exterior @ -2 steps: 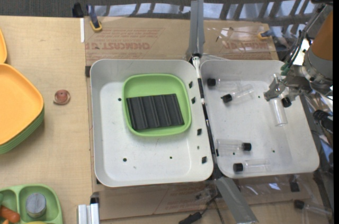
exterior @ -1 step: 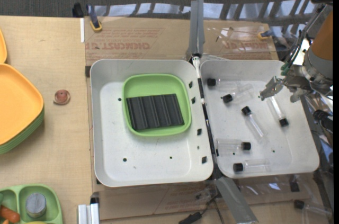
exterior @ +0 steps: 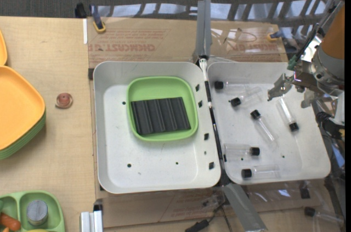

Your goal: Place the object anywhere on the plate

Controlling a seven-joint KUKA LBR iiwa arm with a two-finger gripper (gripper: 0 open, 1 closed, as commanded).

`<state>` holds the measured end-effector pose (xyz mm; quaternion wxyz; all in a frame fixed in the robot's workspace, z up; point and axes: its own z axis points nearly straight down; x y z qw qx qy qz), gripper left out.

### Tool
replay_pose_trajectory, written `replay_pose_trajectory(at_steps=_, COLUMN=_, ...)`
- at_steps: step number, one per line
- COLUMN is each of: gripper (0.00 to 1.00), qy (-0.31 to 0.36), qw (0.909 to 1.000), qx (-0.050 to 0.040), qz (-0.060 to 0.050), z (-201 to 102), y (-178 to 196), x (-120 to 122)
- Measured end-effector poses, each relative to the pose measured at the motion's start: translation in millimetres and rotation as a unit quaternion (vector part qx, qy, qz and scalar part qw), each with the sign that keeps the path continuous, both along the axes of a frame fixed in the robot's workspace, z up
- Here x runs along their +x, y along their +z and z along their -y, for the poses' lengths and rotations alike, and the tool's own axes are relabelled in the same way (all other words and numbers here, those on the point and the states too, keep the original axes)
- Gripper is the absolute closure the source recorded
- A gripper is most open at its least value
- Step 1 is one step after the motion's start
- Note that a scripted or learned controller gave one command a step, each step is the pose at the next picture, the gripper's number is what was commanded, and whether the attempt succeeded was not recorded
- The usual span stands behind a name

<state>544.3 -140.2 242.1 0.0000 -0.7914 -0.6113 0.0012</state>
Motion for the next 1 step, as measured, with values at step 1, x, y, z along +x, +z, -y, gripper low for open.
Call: replay_pose_trajectory(at_steps=1, gripper=0.0, qy=-0.058, qw=0.9983, qx=-0.0002, qz=-0.001, z=74.0, y=8.7, x=17.3)
